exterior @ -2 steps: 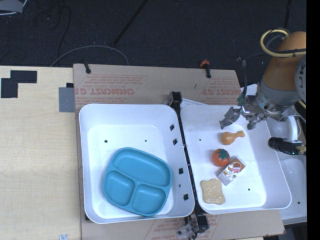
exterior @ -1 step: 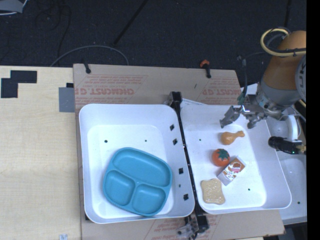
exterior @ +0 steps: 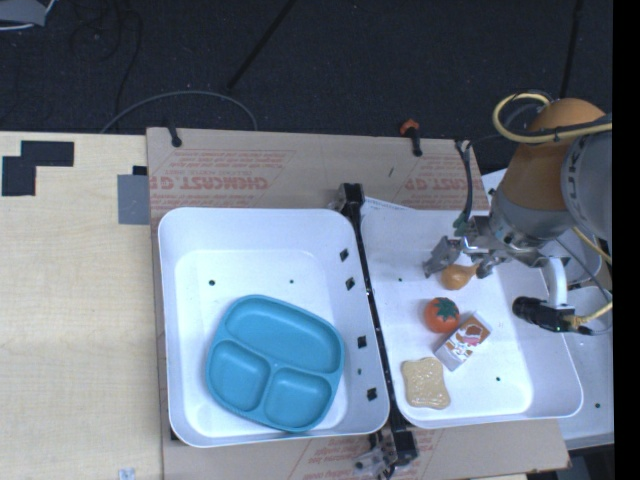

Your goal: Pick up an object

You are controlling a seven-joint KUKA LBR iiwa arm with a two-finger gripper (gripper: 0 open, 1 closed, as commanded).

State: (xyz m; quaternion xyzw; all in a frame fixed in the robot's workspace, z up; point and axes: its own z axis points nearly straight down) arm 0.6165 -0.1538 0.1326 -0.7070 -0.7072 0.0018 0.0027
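My gripper (exterior: 461,264) hangs low over the upper middle of the right bin (exterior: 520,383). Its fingers are open, standing to either side of a small yellow-orange piece (exterior: 457,277) that lies on the bin floor just below them. I cannot tell whether the fingers touch it. Below that lies a red tomato-like toy (exterior: 442,314). A small red and white packet (exterior: 464,341) rests to its lower right. Near the bin's front lies a beige toast-shaped piece (exterior: 426,383).
The left bin (exterior: 190,238) holds a blue divided plate (exterior: 275,361). A black divider (exterior: 362,288) runs between the bins. The arm's orange band (exterior: 545,158) rises at the right, with a black cable fitting (exterior: 545,314) over the right bin's edge.
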